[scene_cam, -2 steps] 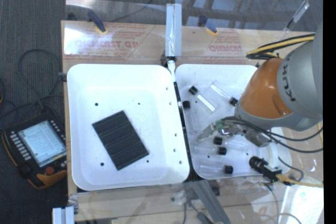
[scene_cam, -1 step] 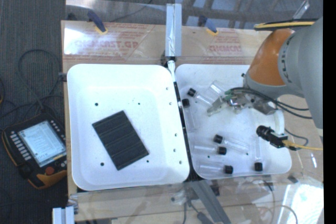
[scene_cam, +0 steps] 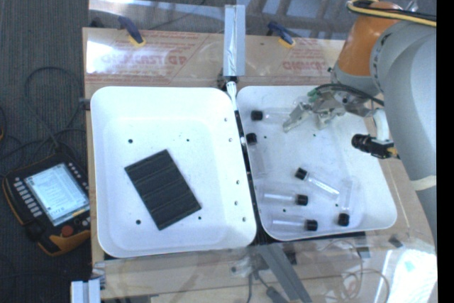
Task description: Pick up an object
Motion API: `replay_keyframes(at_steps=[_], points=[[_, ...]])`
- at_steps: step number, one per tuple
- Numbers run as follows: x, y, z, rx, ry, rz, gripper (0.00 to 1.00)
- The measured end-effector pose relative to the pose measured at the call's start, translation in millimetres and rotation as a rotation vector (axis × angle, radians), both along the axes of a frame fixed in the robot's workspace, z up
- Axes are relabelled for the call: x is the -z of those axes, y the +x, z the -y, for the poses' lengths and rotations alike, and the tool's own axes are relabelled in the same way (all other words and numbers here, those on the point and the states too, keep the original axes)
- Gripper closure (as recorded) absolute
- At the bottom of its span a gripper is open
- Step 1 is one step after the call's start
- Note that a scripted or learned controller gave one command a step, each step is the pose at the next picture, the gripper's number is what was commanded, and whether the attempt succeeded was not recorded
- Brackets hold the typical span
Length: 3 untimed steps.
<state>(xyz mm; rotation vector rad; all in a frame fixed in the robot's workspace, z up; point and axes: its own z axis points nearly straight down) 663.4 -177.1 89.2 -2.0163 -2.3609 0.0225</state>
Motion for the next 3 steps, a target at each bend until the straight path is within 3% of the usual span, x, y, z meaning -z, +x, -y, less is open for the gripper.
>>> replay_keyframes(at_steps=[1, 2, 3], points=[[-1.2, -95.0, 2.0, 0.033, -0.017, 0.046, 0.0], [-1.8, -140.0, -13.7, 0.044, -0.02, 0.053, 0.0], [-11.9, -138.3, -14.2, 0.044, -0.019, 0.057, 1.0]])
